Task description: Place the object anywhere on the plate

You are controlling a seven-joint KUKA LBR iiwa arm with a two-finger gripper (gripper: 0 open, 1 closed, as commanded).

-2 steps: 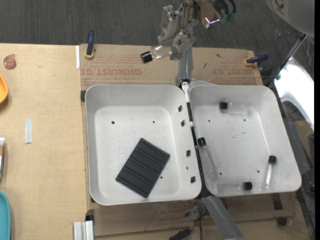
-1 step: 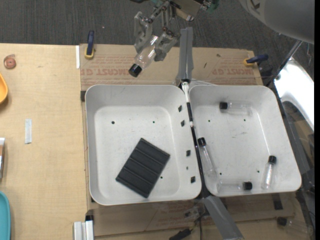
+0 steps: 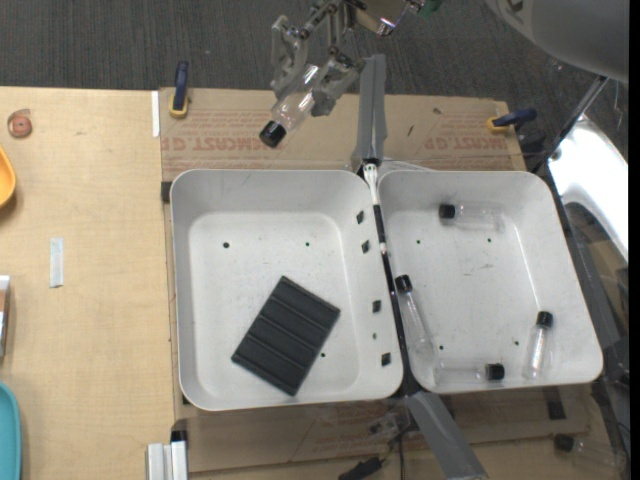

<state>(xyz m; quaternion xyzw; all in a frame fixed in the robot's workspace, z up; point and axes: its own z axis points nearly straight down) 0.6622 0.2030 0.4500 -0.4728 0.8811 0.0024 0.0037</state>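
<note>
Clear vial with black cap (image 3: 288, 114) is clamped between the gripper (image 3: 312, 76) fingers, raised beyond the bins' far edge. Black ribbed plate (image 3: 287, 334) lies in left bin (image 3: 200, 193). Right bin (image 3: 555, 218) contains similar vials.

Blue clamp (image 3: 181, 76); orange clamp (image 3: 510, 120)

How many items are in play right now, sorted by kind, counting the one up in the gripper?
Clear tubes with black caps: 5. One between the fingers of the gripper above the bench, tube; four in the right bin, at.
Black ribbed plate: 1, in the left bin, at.
Total: 6.
</note>
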